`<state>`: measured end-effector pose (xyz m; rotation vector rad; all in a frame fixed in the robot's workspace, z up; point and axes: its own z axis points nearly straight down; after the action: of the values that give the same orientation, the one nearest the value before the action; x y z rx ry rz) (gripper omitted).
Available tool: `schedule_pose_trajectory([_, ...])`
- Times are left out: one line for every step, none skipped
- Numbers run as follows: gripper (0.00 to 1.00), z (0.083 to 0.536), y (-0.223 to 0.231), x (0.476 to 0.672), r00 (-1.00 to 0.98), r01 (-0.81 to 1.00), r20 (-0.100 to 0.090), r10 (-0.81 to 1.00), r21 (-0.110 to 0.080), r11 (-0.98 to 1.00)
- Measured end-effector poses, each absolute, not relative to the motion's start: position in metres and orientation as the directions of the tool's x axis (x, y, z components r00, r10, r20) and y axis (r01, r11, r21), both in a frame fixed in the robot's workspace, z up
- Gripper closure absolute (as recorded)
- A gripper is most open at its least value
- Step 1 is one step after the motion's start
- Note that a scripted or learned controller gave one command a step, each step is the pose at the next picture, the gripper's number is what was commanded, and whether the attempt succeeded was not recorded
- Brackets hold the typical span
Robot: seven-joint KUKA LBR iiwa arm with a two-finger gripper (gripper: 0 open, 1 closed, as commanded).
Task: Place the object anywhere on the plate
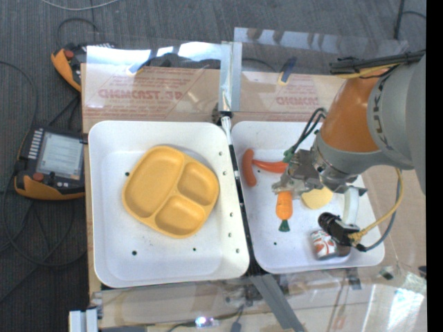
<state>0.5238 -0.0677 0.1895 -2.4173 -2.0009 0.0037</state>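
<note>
Where bins meet, plate (172, 191) well apart.

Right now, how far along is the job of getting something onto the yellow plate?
Early. Done: the gripper has reached the right bin and sits over the toy carrot, beside the pale yellow piece. In hand: nothing visibly; I can't tell if the carrot is gripped. Left: lifting an object and carrying it across to the yellow plate in the left bin, which holds nothing yet.
</note>
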Motion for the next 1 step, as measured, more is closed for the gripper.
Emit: schedule_pose_trajectory([1.00,0.1818,0.0237,0.5505,0.244,0.970,-0.002,0.970,-0.005,-0.244])
